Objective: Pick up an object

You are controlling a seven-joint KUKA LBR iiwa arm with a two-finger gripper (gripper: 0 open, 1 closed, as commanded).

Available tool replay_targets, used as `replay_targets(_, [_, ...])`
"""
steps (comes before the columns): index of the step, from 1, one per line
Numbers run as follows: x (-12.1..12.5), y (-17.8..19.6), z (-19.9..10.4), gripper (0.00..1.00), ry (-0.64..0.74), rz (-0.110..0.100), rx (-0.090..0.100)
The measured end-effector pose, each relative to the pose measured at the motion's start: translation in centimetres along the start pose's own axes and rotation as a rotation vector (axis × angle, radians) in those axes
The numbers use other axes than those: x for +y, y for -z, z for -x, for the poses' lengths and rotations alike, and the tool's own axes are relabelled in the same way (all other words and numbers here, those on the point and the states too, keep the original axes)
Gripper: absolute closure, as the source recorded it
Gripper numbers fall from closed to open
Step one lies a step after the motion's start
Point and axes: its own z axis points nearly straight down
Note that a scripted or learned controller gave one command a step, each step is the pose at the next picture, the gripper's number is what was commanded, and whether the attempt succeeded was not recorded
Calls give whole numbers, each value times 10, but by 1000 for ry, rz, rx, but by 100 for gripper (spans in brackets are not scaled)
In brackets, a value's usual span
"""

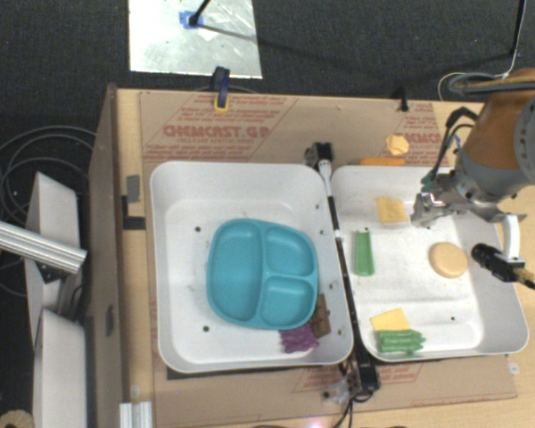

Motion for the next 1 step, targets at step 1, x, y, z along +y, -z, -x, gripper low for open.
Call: replay_targets(1, [1, -2, -2, 0, 5, 0, 1])
